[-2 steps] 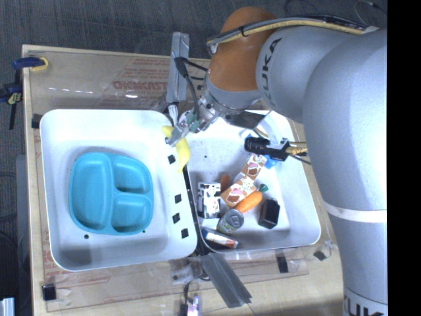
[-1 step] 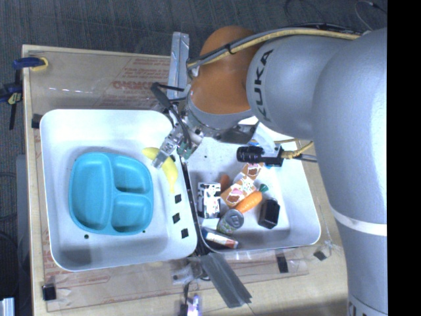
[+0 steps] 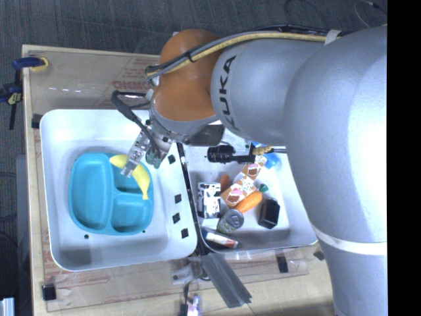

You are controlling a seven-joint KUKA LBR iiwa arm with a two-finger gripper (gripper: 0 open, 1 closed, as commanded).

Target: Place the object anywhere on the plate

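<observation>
A yellow banana (image 3: 139, 180) lies curved over the right side of the blue sectioned plate (image 3: 99, 196), which sits in the left bin (image 3: 56, 137). My gripper (image 3: 141, 159) hangs directly over the banana's upper end, at the plate's upper right corner, and its tip overlaps the banana there. The grey arm with its orange band (image 3: 187, 78) reaches in from the right and hides the back of the divide between the bins.
The right bin (image 3: 293, 232) holds several small items: a carrot (image 3: 248, 203), a black block (image 3: 268, 214), a can (image 3: 230, 222), a printed carton (image 3: 210, 199) and a snack packet (image 3: 245, 180). A raised divider (image 3: 187, 203) separates the two bins.
</observation>
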